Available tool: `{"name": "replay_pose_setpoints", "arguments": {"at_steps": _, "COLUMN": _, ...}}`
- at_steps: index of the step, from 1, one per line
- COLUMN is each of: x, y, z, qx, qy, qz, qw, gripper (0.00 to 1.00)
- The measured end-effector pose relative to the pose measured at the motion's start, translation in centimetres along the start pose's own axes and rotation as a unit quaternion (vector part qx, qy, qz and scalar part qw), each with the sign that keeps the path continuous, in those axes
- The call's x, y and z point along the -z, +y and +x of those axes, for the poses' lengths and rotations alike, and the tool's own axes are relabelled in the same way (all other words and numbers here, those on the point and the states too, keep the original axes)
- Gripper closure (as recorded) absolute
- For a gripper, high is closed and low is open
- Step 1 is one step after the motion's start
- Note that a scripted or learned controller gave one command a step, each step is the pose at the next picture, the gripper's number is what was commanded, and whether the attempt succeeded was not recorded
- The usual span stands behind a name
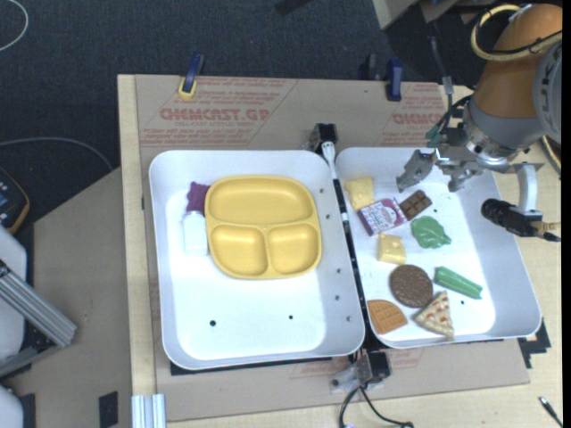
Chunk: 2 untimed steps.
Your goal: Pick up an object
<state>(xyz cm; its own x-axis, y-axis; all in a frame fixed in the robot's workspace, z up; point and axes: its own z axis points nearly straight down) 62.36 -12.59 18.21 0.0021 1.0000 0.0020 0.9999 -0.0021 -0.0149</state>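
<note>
My gripper [436,175] hangs over the back of the right bin [513,275], its two grey fingers [413,168] spread open with nothing between them. Just below it in the view lie a brown chocolate bar [415,204] and a red-and-white packet [381,214]. Also in that bin are a pale cheese wedge [360,191], a green leafy piece [430,233], a yellow block [391,248], a round brown cookie [411,285], a green pod [459,282], an orange waffle [385,316] and a pizza slice [436,315].
The left bin [250,328] holds a yellow divided plate [263,224], with a purple item [195,196] and a white bottle [194,233] against its left side. A black cylinder [508,214] juts from the arm over the right bin's right rim.
</note>
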Motion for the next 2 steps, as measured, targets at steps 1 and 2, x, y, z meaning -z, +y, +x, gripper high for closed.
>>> {"name": "replay_pose_setpoints", "arguments": {"at_steps": 1, "x": 0.9, "y": 0.3, "z": 0.0, "qx": 0.001, "qy": -0.001, "qz": -0.008, "qw": 1.0, "gripper": 0.0}}
{"name": "replay_pose_setpoints", "arguments": {"at_steps": 2, "x": -3.7, "y": 1.1, "z": 0.4, "qx": 0.002, "qy": 0.0, "qz": -0.005, "qw": 1.0, "gripper": 0.0}}
